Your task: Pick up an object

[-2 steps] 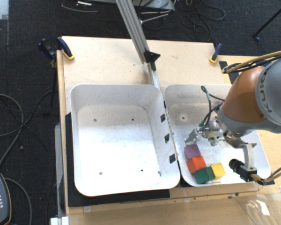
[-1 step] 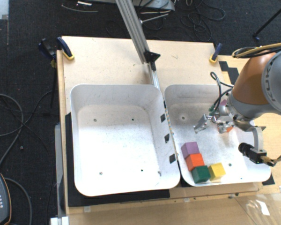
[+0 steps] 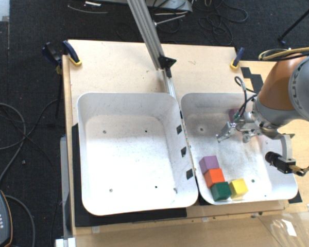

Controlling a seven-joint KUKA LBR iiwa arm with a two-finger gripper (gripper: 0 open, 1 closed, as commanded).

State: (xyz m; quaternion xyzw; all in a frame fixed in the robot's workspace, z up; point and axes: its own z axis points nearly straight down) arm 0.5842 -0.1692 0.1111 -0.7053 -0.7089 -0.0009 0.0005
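Four blocks lie clustered in the front of the right bin (image 3: 211,98): a purple block (image 3: 209,163), an orange block (image 3: 213,176), a green block (image 3: 221,191) and a yellow block (image 3: 239,187). My gripper (image 3: 227,133) hangs low over the middle of that bin, behind the blocks and apart from them. A small purple piece (image 3: 232,112) peeks out just behind the gripper, mostly hidden by it. Nothing is visibly held.
The left bin (image 3: 126,153) adjoins the right bin along a shared wall (image 3: 183,138). A slanted metal pole (image 3: 147,27) rises from the bench behind the bins. Clamps sit at the bench's back corners, with cables on the floor around.
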